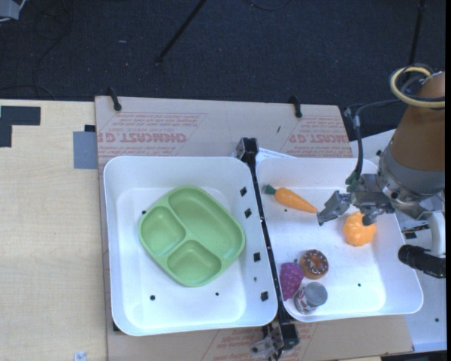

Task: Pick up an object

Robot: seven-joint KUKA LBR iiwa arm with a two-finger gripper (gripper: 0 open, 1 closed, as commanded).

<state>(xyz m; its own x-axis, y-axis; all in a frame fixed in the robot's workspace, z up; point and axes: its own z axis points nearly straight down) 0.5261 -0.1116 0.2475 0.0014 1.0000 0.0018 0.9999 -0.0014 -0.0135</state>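
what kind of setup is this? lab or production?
Likely a lab test bench: two white bins on cardboard, toy items like a carrot and donut, and loose cables on the dark floor.

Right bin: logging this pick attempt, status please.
Hand open over the right bin, holding nothing. Orange fruit just beneath it; toy carrot to its left. Donut, purple grapes, small can nearer the front, clear of the hand.

Carrot (296,199), donut (314,263) and can (310,297) crowd the right bin (376,295).
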